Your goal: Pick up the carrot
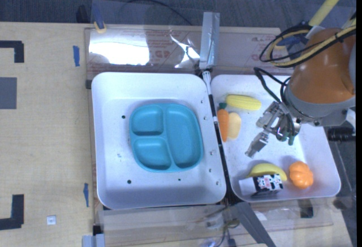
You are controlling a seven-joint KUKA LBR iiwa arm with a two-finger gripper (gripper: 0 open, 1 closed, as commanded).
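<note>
Carrot (223, 125) — right bin's (322, 152) left wall

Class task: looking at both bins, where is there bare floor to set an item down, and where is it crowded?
Free: left bin floor around the blue plate. Right bin: a patch between the carrot and banana, by the claw. Crowded: its near corner and carrot-side wall.

Grey arm with orange band reaching in from the worktop's right edge, wrist angled down and left, tool (261, 137) over the right bin, fingers seemingly parted, nothing between them
</note>
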